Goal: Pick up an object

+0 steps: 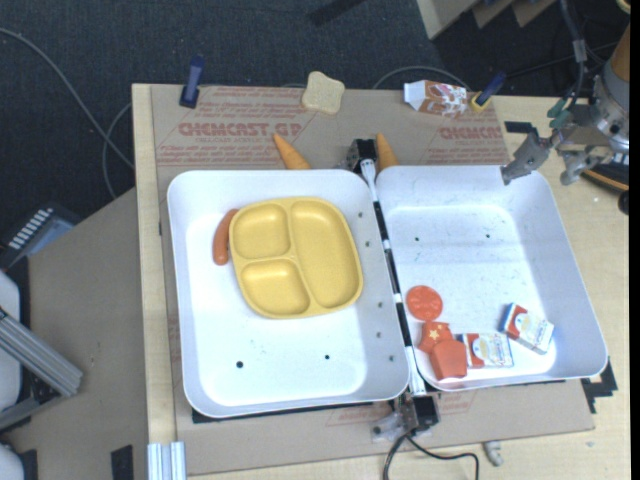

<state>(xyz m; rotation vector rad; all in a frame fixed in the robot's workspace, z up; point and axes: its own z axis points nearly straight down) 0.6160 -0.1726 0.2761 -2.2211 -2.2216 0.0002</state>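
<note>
White right bin (560, 228) holds a flat red disc (424, 301); gripper (545, 158) spread open, empty.

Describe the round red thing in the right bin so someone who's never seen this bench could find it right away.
Start at the right bin, the one without the yellow tray. Go to its near left corner, where several small items cluster by the divider. The red disc lies flat at the top of that cluster; it is the only round piece, while the red block and two small cartons are boxy.
</note>
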